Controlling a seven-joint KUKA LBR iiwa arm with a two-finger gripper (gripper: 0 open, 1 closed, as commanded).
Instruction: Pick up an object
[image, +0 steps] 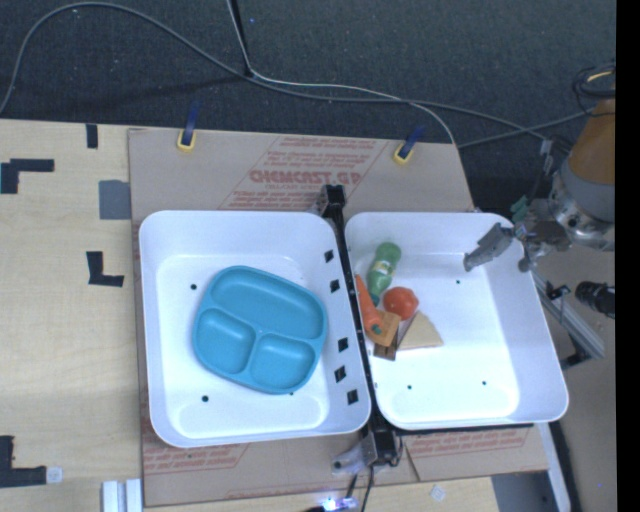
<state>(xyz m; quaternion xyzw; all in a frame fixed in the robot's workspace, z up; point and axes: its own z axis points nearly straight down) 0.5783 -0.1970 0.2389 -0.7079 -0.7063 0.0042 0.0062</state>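
The left bin (160, 330) holds a blue divided plate (260, 328). In the right bin (520, 330), small toy foods (392, 305) cluster against the left wall. The gripper (508, 252) hovers at the upper right, fingers spread, empty. Approach phase: it must travel left and descend over the cluster.

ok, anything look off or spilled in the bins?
Nothing spilled. The toy food is bunched against the right bin's left wall, and the blue tray sits slightly askew in the left bin.
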